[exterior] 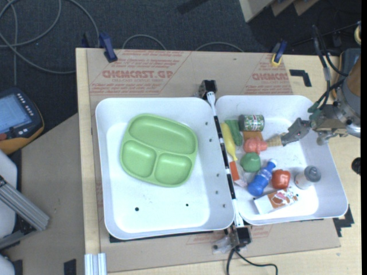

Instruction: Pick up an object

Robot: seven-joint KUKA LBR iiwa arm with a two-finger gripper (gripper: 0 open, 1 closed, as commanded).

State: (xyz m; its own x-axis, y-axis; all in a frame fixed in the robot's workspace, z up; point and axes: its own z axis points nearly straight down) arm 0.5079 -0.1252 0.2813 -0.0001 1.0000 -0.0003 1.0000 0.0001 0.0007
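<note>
While my claw [298,130] hung low over the right bin [330,208], I could not tell how its grip stood, and I saw nothing held. Beside it lay one small can [251,122], one blue bottle [261,180], one green ball [250,162], one red ball [280,179] and one yellow piece [229,140]. Well apart, the left bin [114,211] held one green divided plate [159,149].

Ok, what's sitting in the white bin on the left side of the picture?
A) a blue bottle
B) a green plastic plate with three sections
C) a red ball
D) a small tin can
B: the green three-section plastic plate lies alone in the left white bin.
</note>
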